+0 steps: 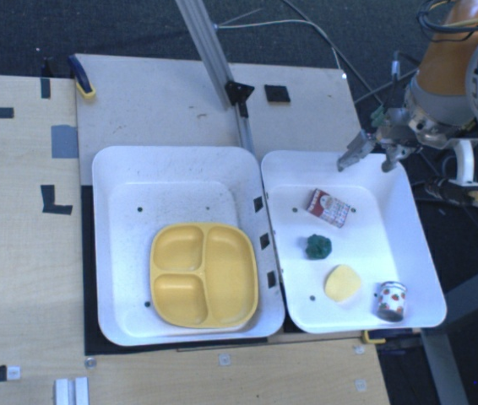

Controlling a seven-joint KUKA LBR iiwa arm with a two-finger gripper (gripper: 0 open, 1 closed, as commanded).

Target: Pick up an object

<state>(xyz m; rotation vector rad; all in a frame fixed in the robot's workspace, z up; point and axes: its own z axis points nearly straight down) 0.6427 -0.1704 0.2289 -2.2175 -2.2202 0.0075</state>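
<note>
The gripper (364,160) hangs with jaws spread, holding nothing; at its seven o'clock, the small red carton (329,207) looks light and stiff, best pinched across its narrow sides.

grey arm with orange band (452,53): comes in from the right | two-finger metal gripper (364,159): jaws spread apart, nothing between them, pointing down-left

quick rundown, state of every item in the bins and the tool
yellow divided plate: lying flat in left bin, right way up
red and white packet: lying flat in right bin
green lump: resting, untouched
yellow round piece: resting, untouched
small cup: in near right corner
tool: open, holding nothing
</note>
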